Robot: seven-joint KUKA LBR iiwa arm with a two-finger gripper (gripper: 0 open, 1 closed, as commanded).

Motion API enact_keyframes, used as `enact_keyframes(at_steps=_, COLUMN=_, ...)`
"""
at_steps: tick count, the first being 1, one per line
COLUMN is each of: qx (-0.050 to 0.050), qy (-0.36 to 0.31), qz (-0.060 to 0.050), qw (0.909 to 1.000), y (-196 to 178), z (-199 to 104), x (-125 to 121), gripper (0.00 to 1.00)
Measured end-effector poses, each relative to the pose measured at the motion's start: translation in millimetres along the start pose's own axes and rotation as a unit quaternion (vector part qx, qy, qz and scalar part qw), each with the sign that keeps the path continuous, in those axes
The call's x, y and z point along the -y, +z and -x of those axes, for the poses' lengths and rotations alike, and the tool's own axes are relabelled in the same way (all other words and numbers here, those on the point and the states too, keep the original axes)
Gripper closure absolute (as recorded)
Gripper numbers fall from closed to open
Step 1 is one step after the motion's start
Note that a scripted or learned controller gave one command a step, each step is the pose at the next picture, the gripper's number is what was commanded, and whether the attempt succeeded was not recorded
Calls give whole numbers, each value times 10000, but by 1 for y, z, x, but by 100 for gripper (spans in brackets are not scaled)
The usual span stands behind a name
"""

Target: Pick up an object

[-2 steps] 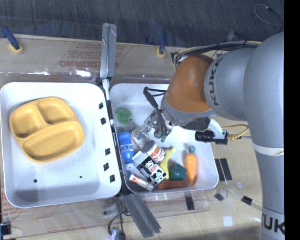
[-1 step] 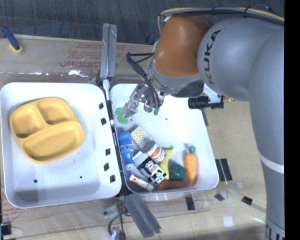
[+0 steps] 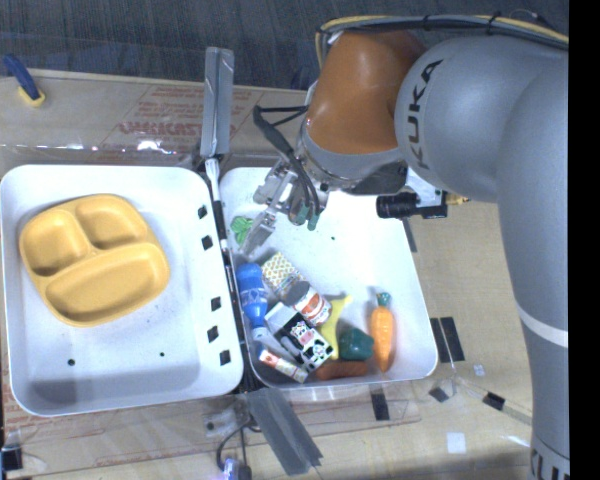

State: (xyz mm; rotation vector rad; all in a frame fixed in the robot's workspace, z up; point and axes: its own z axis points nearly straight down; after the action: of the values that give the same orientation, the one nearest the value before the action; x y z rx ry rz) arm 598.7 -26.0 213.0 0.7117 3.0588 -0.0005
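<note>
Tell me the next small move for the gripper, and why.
Probably lower straight down. The gripper hangs over the upper left corner of the right bin, above a green item, with nothing visibly held. The blue bottle lies just below, so drifting that way risks a bump.

"KUKA" stood in black capitals on the grey arm [image 3: 460,98], running slantwise along its casing. Faint red print marked the cardboard sheet [image 3: 170,118] at the counter's far edge, too blurred to read.
</note>
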Motion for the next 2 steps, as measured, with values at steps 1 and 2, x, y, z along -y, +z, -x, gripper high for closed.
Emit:
enact_keyframes(at_steps=1, qx=9, qy=207, qz=-3, qw=9998, y=-32, z=9, x=85, gripper=0)
enact_keyframes(at_steps=2, qx=-11, qy=1106, qz=-2, qw=9939, y=97, z=48, x=76, gripper=0)
